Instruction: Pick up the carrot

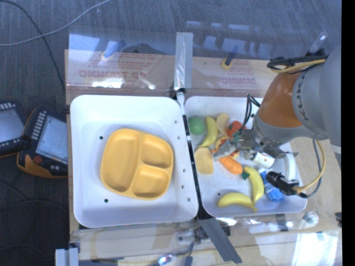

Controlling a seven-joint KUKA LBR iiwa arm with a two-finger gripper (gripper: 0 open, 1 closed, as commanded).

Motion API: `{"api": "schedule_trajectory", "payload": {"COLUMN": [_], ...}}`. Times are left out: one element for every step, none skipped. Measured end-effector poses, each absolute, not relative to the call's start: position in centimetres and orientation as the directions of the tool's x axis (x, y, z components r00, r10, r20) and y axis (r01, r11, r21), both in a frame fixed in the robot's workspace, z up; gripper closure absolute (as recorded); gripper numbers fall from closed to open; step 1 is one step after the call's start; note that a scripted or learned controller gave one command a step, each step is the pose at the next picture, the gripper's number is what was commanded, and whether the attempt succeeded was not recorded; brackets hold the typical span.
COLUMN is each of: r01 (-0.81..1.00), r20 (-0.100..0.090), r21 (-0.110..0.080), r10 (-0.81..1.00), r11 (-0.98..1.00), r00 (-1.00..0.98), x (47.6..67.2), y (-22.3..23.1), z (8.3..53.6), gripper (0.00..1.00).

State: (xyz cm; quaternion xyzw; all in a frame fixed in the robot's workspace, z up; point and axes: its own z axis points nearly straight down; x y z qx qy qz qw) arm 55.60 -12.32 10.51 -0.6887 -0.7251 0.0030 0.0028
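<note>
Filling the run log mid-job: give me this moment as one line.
task: pick up carrot | gripper: low in right bin, over toy food | carrot: lying in bin beside gripper, not lifted | yellow tray: left bin

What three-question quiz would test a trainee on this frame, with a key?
1. Which bin holds the yellow divided tray: left or right in the view?
2. True or false: the carrot lies in the same bin as the tray.
3. How many bananas lie near the front of the right bin?

Key:
1. Left bin.
2. False. The carrot lies in the right bin, just below the gripper.
3. Two: one banana beside the carrot, another banana nearer the front edge.
</note>
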Motion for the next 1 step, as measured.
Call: {"api": "schedule_trajectory", "payload": {"r01": [0.999], "r20": [0.006], "r21": [-0.015], "r10": [0.999], "r11": [0.052], "r00": [-0.052], "x": [55.55], "y": [-12.19], "z": [11.01], "gripper": [1.00]}}
